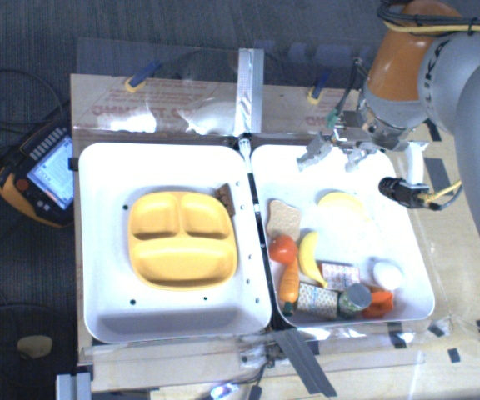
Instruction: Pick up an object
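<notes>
Two shallow white bins, smooth and glossy with rounded corners, sit side by side on the bench (90,90), whose far strip is pale board covered with crinkled clear film. The left bin (107,307) carries one yellow plate (182,238), a rounded-square moulded plastic tray with three compartments, lying near the bin's centre; a small brown item (223,195) touches its far right corner.

The right bin (407,248) holds the loose objects, crowded toward its near and left sides: one speckled tan bread slice (284,217) against the left wall, one red tomato (282,249) just below it, one tapered orange carrot (289,283), one curved yellow banana (308,257), one pale yellow disc (341,201) near the middle, one small printed box (338,274), one patterned packet (317,299), one round can (357,298) at the near edge, one white egg-shaped piece (386,272) and one red-orange piece (379,303) in the near right corner.

The claw (333,153) hangs over the far edge of the right bin, its two grey fingers spread apart with nothing between them, above the orange-banded grey arm (407,48). A handheld pendant (44,177) with a lit screen lies on the dark ribbed floor (23,23) left of the bench.
</notes>
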`<control>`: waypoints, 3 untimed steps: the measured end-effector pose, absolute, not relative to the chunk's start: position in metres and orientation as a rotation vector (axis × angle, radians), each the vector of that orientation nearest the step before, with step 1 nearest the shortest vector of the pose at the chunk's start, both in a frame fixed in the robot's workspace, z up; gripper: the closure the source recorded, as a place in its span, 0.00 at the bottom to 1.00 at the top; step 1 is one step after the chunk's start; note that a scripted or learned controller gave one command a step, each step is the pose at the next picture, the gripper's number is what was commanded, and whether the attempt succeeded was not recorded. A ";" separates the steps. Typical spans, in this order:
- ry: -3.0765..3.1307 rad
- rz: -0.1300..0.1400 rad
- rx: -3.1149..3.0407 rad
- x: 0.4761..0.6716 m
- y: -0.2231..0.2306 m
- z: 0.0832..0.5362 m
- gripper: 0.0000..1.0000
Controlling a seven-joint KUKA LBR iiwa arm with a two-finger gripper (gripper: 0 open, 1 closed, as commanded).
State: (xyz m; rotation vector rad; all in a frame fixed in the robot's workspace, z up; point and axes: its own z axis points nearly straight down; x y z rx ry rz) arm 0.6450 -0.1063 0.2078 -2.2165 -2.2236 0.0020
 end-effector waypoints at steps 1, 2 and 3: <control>-2.224 0.002 -2.216 0.645 -0.106 0.208 0.00; -2.296 0.003 -2.140 0.594 -0.099 0.111 0.00; -2.354 -0.020 -2.105 0.543 -0.104 0.093 0.00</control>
